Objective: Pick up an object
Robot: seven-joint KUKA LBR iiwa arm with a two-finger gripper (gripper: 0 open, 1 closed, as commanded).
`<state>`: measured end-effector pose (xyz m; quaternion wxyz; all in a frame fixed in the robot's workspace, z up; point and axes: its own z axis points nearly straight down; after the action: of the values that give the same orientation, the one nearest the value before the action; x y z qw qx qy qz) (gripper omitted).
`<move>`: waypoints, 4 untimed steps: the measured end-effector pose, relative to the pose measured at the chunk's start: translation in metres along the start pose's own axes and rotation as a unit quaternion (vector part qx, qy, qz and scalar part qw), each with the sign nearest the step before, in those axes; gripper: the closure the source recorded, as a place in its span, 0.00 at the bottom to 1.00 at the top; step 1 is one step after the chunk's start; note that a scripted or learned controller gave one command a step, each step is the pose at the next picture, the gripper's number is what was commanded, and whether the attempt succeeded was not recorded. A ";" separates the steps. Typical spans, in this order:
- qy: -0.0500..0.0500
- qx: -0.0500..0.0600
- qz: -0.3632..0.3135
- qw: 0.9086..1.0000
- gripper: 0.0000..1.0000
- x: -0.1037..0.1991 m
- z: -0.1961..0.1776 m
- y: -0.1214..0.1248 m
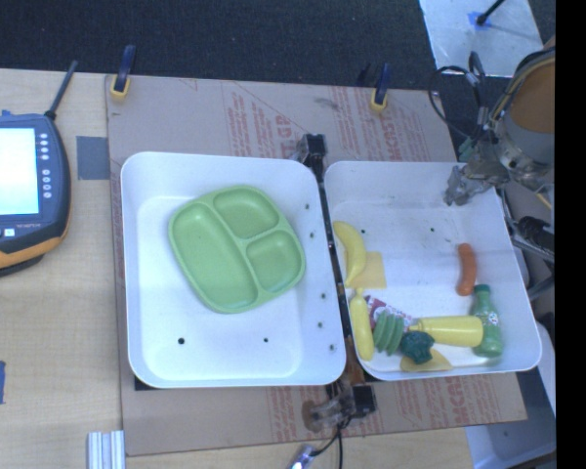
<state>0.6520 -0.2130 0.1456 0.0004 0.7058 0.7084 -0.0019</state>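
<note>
The right bin holds several small toys: a yellow banana, an orange carrot-like piece, a green bottle, a yellow cylinder, a dark green piece and another yellow piece. My gripper hangs over the bin's far right corner, well away from the toys, about a hand's width above the orange piece in the view. Nothing shows between its fingers.
The left bin carries a light green divided plate. A tablet-like pendant lies at the bench's left edge. Clamps hold the cardboard at the back. Cables hang near the arm at the right.
</note>
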 end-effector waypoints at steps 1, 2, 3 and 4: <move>0.000 0.000 0.000 1.000 0.00 0.000 0.000 0.000; 0.001 0.000 0.000 1.000 0.00 0.001 -0.031 -0.050; 0.001 0.002 0.000 1.000 0.00 0.002 0.055 -0.070; 0.001 0.000 0.001 1.000 0.00 0.005 -0.073 -0.123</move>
<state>0.5296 -0.2087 0.2185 -0.0002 0.7067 0.7075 -0.0009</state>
